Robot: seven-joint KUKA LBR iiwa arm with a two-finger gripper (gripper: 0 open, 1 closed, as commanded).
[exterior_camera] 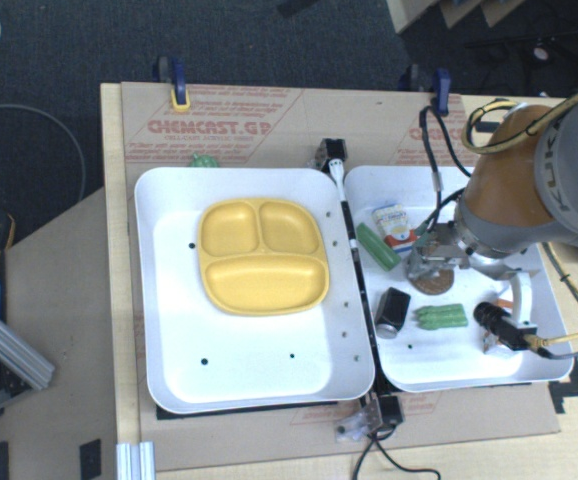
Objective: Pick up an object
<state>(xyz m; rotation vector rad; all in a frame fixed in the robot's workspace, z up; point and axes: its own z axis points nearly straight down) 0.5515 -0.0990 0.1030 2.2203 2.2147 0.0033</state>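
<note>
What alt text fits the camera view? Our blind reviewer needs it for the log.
A grey and orange robot arm reaches from the right, its gripper low over a brown round object in the right bin, among a green block, a black box and a green bar. The left bin holds a yellow divided plate.

Even overhead light, bright, slightly soft focus.
White bins (169, 298) near blown out, mild glare on yellow tray (264, 258); short soft shadows under arm (529, 178); dark floor (49, 58) underexposed, fine detail mushy.
</note>
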